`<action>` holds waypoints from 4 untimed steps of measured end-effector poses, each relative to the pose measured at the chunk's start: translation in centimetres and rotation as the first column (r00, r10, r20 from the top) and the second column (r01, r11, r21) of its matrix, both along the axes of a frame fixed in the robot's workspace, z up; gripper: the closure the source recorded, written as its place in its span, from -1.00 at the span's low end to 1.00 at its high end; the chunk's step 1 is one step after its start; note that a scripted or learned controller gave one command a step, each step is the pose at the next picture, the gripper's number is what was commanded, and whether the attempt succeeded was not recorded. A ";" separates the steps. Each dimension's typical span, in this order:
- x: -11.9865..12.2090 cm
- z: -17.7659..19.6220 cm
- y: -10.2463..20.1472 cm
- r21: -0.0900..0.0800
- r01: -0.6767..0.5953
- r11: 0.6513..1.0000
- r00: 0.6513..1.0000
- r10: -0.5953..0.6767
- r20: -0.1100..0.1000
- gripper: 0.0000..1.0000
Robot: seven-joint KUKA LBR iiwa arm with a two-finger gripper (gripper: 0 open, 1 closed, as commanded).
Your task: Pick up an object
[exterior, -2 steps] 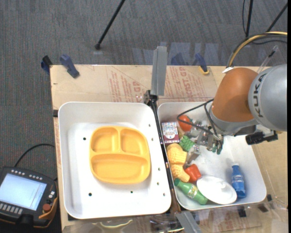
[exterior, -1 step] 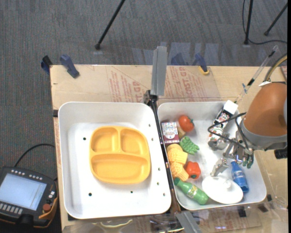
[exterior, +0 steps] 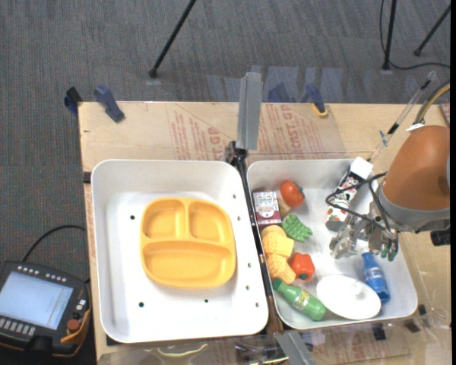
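The left bin [exterior: 106, 204] holds a yellow tray [exterior: 188, 242]. The right bin [exterior: 319, 166] holds a blue bottle [exterior: 375, 275], white plate [exterior: 348, 296] and toy food beside the gripper [exterior: 362, 240]; its grip cannot be told. Cardboard [exterior: 175, 128] covers the bench.

My wrist wears a rounded orange band [exterior: 419, 166] over grey; black cables loop beside my metallic gripper [exterior: 362, 239].

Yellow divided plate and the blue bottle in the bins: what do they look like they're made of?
The yellow divided plate looks like moulded plastic with a smooth, slightly glossy finish: even colour, rounded compartment ridges. The blue bottle also looks like plastic, probably a toy: solid blue body, white cap and pale label. Neither material can be confirmed from this view.
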State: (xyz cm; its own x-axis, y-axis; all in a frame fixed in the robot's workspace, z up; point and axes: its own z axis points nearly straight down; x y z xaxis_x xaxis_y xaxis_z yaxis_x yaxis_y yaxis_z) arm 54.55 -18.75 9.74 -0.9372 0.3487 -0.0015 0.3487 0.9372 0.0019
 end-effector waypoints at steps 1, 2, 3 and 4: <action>0.0 0.0 0.0 0.000 -0.001 1.000 1.000 0.001 -0.001 -1.00; 4.8 -1.1 3.0 0.002 0.154 0.988 0.988 -0.154 -0.004 -1.00; -0.9 -1.0 2.1 0.000 -0.059 0.998 0.998 0.059 -0.001 -1.00; 5.0 -1.0 8.0 0.001 -0.114 0.993 0.993 0.114 0.001 -1.00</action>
